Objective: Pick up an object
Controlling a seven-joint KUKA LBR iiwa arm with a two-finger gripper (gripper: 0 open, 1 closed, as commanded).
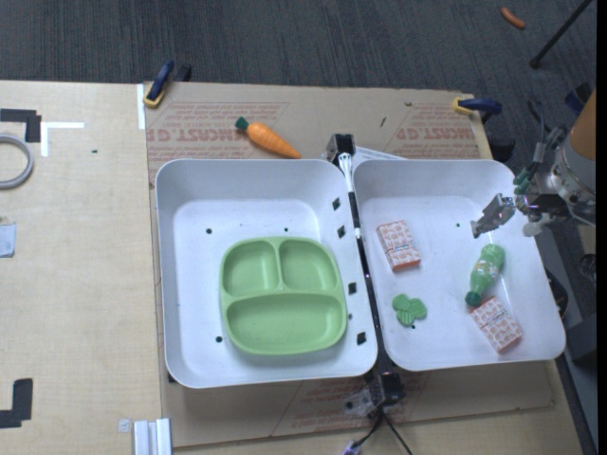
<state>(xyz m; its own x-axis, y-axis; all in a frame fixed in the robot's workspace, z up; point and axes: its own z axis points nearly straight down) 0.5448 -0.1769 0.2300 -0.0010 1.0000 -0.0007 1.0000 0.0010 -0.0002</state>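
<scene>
The gripper hangs at the approach stage, how far open I cannot tell and holding nothing visible, with the green bottle just below it, so descent comes next

Dark carpet floor, wooden bench

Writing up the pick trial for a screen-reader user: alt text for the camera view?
The arm's hand hovers at the right bin's far right edge, above a green bottle lying among two snack boxes and a small green toy. The left bin holds a green divided plate; a toy carrot lies on the cardboard behind it.
</scene>
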